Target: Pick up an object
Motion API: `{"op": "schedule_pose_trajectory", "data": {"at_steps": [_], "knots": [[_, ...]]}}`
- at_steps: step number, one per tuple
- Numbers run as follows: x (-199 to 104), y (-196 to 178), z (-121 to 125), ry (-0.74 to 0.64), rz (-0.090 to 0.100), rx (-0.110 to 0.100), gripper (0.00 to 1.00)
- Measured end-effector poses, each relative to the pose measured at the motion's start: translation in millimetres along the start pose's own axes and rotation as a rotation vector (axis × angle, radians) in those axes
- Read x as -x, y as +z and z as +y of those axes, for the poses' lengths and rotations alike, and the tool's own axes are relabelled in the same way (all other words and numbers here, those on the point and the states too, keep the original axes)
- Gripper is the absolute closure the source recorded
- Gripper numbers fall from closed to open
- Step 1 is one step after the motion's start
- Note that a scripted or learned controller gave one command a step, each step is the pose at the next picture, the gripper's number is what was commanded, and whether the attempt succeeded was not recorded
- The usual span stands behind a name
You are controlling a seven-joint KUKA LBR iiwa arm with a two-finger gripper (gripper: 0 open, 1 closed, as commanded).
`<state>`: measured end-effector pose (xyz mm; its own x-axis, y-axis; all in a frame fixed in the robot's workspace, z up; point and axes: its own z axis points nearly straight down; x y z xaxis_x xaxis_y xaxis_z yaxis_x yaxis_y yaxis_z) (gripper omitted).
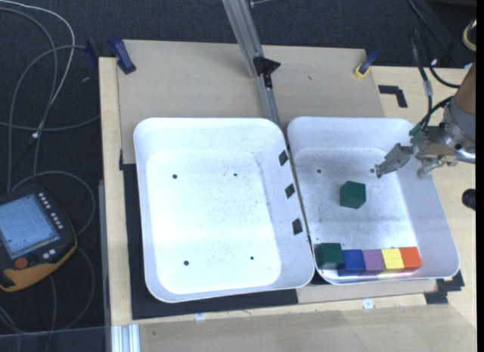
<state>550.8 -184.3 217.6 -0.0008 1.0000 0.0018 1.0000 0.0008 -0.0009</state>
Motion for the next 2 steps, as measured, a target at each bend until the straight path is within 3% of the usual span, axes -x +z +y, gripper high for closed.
{"op": "schedule_pose_trajectory", "data": {"at_steps": [1, 2], "knots": [[-50.0, 113.6, 22.0, -0.003, 0.003, -0.008, 0.00], [-47.9, 97.9, 23.8, -0.001, 0.001, 0.001, 1.00]]}}
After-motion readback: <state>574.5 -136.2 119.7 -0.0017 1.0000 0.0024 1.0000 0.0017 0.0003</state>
